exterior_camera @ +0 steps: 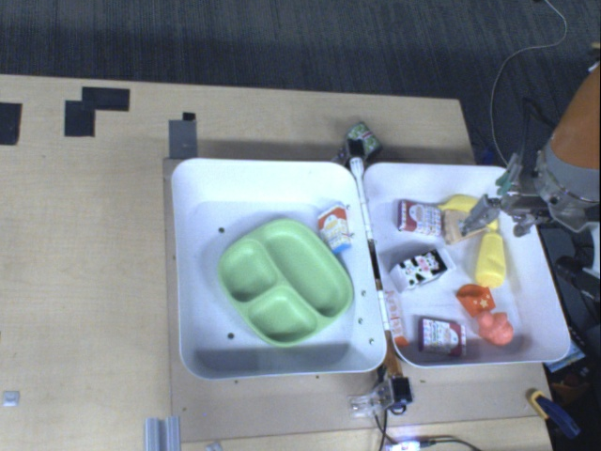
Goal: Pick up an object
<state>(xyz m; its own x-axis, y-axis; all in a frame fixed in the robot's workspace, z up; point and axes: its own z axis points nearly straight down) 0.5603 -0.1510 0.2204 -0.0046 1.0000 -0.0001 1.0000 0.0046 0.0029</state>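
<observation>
My gripper (499, 218) hangs over the upper right part of the right bin (556, 294), with its fingers spread and nothing between them. Just below it lies a long yellow object (489, 257). A second yellow piece (460, 202) and a tan item (454, 224) sit by its left finger. Also in this bin are a dark red carton (419, 217), a black-and-white carton (419, 269), an orange-red item (476, 299), a pink item (498, 329) and another dark red carton (441, 334).
The left bin (202, 205) holds a green divided plate (285, 280) and a small red, white and blue carton (334, 227) near its right wall. A small dark object (361, 142) sits on the bench behind the bins. Cables lie at the front edge.
</observation>
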